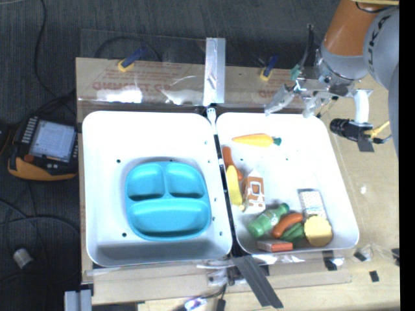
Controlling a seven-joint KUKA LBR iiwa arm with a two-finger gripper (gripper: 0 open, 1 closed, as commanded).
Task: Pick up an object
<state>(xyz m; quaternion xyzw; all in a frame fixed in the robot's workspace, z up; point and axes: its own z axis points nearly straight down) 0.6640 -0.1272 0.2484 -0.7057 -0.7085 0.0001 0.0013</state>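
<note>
My gripper [293, 103] hangs over the back rim of the right bin [337, 167], with its two fingers spread open and nothing between them. Nearest to it lies an orange toy carrot [255, 139] with a green tip, on the bin floor below and to the left. Along the bin's left wall sit a yellow banana-like piece [233, 185] and a small orange-and-white carton [254, 194]. At the front corner, a green bottle [264, 221], an orange vegetable [288, 223], a yellow block [318, 230] and a white box [311, 202] are piled together.
The left bin [104, 148] holds a blue divided tray [168, 198]. A metal divider post [214, 70] stands behind the seam between the bins. A black fitting [350, 129] sticks out at the right, beside the right bin's rim.
</note>
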